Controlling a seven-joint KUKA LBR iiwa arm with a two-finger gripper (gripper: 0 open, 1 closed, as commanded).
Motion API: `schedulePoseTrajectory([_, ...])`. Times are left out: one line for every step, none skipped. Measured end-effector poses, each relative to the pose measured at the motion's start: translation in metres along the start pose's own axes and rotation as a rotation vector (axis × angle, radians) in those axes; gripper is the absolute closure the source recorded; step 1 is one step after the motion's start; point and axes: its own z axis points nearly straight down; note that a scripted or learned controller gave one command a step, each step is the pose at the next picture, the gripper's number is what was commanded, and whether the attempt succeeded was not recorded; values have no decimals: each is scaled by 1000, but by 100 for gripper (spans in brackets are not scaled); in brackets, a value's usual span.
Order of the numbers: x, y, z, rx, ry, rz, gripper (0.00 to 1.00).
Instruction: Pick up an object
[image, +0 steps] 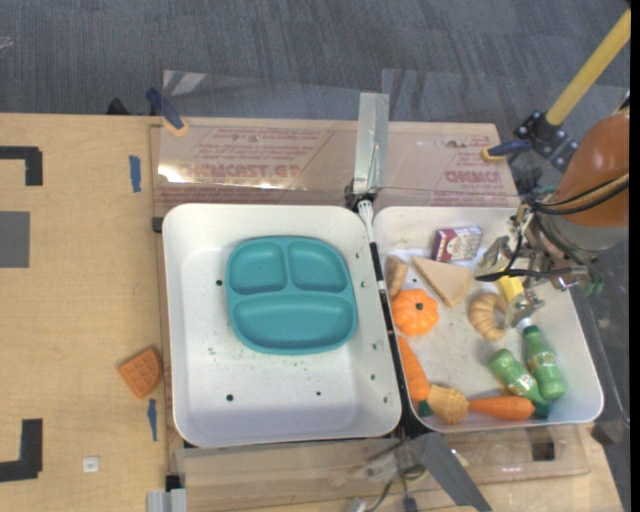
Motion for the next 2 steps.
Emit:
schedulePoseTrajectory([57,4,-1,-4,0,36,0])
schedulePoseTrajectory([72,17,-2,2,-3,-18,0])
